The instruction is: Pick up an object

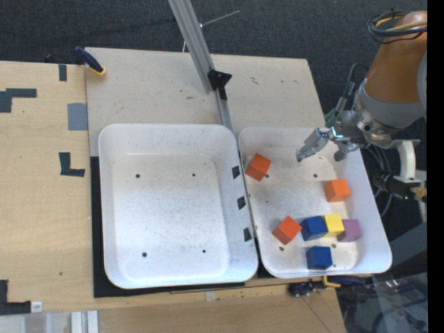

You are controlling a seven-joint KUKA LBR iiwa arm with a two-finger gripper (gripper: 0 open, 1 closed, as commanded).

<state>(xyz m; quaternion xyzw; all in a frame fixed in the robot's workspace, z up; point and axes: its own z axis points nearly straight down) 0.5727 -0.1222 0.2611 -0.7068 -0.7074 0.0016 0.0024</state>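
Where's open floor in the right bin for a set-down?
In the right bin: the stretch between the far orange cube and the gripper, and mid-floor left of the orange cube. Crowded: the near cluster around the yellow cube.

Two shallow bins sat side by side on a bench (pixel 277 82). The right bin (pixel 378 255) held seven blocks. One block (pixel 258 166) lay alone near its left wall, another (pixel 336 190) near its right wall. Five clustered at the front: one (pixel 286 229) at left, three in a touching row (pixel 314 227) (pixel 334 223) (pixel 350 230) to its right, one (pixel 319 257) in front of them. The gripper (pixel 325 144) hung over the bin's back part. The left bin (pixel 111 186) adjoined it. A metal rail (pixel 191 33) slanted across the bench behind both bins.
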